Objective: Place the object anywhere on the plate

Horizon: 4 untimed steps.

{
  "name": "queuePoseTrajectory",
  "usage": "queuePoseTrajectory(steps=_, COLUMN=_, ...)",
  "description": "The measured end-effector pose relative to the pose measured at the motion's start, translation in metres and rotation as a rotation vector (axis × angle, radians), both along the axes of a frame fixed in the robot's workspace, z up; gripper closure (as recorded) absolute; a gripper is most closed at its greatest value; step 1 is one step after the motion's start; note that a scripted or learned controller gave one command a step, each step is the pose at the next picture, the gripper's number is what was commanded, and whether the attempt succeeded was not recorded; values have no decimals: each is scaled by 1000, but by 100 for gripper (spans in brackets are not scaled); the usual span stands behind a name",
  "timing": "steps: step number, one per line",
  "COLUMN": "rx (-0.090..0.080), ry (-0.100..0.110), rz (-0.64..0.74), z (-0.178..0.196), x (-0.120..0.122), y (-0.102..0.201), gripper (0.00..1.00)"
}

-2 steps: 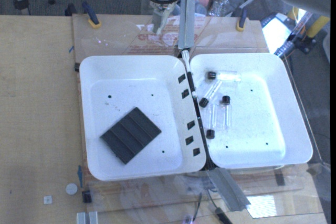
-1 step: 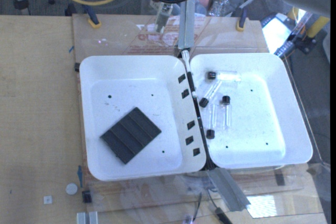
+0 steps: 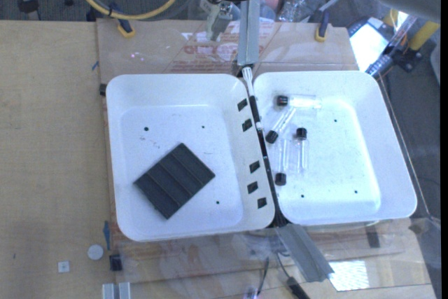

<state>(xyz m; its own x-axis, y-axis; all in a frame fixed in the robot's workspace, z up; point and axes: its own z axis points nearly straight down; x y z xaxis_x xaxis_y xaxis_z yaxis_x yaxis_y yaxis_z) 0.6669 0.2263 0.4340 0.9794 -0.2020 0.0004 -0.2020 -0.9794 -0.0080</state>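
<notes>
A dark grey ribbed plate (image 3: 174,179) lies flat in the left bin (image 3: 133,98), towards its front left. Several clear vials with black caps (image 3: 301,148) lie scattered in the left half of the right bin (image 3: 364,91). My gripper (image 3: 232,45) hangs above the far rim where the two bins meet, well behind both the plate and the vials. Its two fingers stand apart, open, with nothing between them.
Black clips (image 3: 246,124) line the ridge between the bins. A yellow cable (image 3: 112,9) loops behind the bench. Small loose parts (image 3: 94,251) sit on the wood at the front left. A metal bracket (image 3: 301,252) sticks out below the bins' front edge.
</notes>
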Motion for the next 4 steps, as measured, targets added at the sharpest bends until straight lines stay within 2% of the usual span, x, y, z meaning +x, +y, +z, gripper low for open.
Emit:
queuePoseTrajectory(steps=1, rx=-3, ry=7, rz=-429, z=0, x=0, y=-2, gripper=100)
queuePoseTrajectory(steps=2, rx=-2, ry=3, rz=-105, z=0, x=0, y=-1, gripper=100)
queuePoseTrajectory(steps=3, rx=-2, ry=1, rz=2, z=0, x=0, y=0, gripper=100)
queuePoseTrajectory(steps=4, rx=-2, ry=1, rz=3, z=0, x=0, y=0, gripper=100)
